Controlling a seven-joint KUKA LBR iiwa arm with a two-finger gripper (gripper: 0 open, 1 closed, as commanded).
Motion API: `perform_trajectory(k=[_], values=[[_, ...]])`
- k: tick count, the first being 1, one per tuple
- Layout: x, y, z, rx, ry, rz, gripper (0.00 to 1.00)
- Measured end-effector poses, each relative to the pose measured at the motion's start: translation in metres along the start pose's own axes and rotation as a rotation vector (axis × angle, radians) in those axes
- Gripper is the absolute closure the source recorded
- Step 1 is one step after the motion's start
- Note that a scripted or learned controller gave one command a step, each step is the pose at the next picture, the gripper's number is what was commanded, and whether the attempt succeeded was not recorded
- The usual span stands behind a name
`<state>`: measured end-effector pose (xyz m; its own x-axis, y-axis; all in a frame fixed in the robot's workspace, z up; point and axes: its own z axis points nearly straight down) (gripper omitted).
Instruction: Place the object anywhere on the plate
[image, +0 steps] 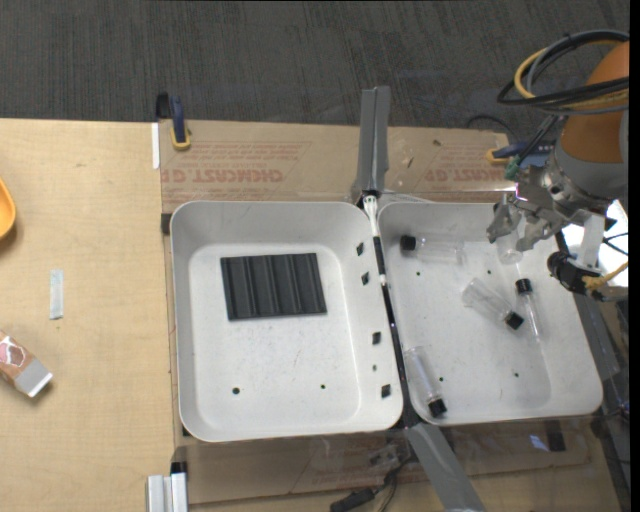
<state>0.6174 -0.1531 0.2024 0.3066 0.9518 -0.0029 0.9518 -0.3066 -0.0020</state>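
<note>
From the camera above, the gripper (520, 232) hangs over the top right corner of the right bin (560, 395), and it cannot be told what state it is in. The clear tubes with black caps (500, 305) lie on this bin's floor, just below and a bit to the left of the gripper, slanting down toward the right. The dark ribbed plate (273, 285) sits in the left bin (200, 400), far off to the left, so a tube would have to cross the wall between the bins
</note>
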Motion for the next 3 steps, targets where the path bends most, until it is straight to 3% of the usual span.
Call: perform_trajectory(k=[1, 3], values=[[0.067, -0.029, -0.033, 0.001, 0.000, 0.308, 1.00], [0.186, -0.091, -0.064, 0.001, 0.000, 0.208, 1.00]])
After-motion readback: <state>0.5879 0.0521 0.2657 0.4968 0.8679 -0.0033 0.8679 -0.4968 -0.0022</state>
